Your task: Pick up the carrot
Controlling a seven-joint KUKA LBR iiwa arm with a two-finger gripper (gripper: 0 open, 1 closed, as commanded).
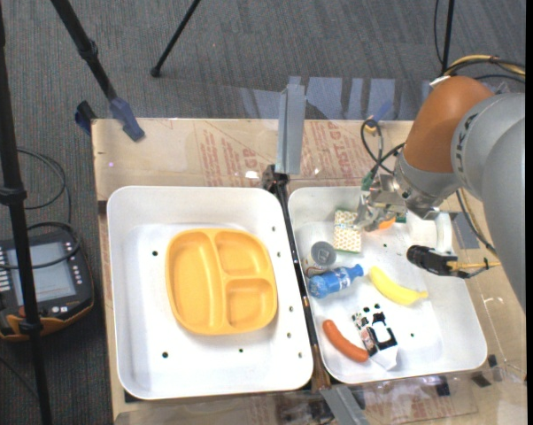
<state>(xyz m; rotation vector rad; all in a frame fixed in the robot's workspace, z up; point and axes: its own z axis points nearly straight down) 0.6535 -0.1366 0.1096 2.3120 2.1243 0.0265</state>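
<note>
Carrot [386, 223] orange at the tips of the pincer [375, 217], whether it is gripped I cannot tell, patterned packet [346, 230] just left of pincer, banana [397, 289] and blue bottle [335, 281] below it, yellow tray [220, 281] far left.

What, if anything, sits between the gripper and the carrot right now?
Nothing visible does. The gripper is already down on the carrot at the back of the right bin; a patterned packet lies just beside it, not between them.
</note>
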